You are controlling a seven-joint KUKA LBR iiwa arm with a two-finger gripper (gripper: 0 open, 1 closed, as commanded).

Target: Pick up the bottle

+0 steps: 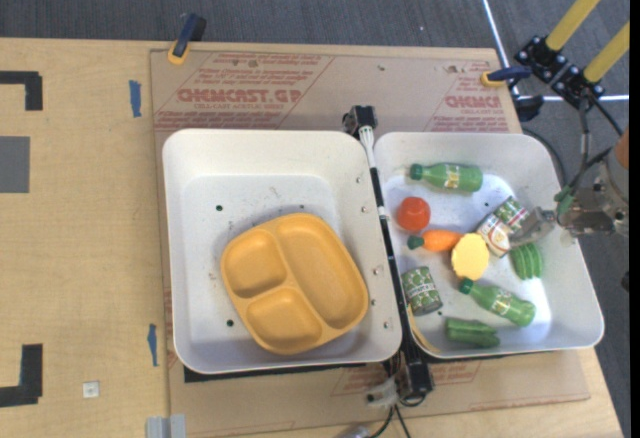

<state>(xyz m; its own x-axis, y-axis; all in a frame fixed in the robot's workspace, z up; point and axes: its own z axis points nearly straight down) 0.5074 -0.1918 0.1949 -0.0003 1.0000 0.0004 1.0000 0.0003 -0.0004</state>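
Two green bottles lie in the right bin (560, 166). One bottle (447, 176) with a yellow-green label rests near the bin's back wall. The other bottle (498, 301) lies tilted toward the front, just below a yellow lemon (469, 256). My gripper (560, 218) reaches in at the bin's right rim, close to a small labelled can (503, 224) and above a green pepper (527, 260). It is apart from both bottles, and nothing is visibly held in it.
The right bin also holds a red tomato (414, 213), a carrot (438, 241), a green can (421, 290) and a green cucumber (472, 332). In the left bin (200, 176) sits a yellow divided plate (292, 282). A black clamp (358, 118) stands between the bins.
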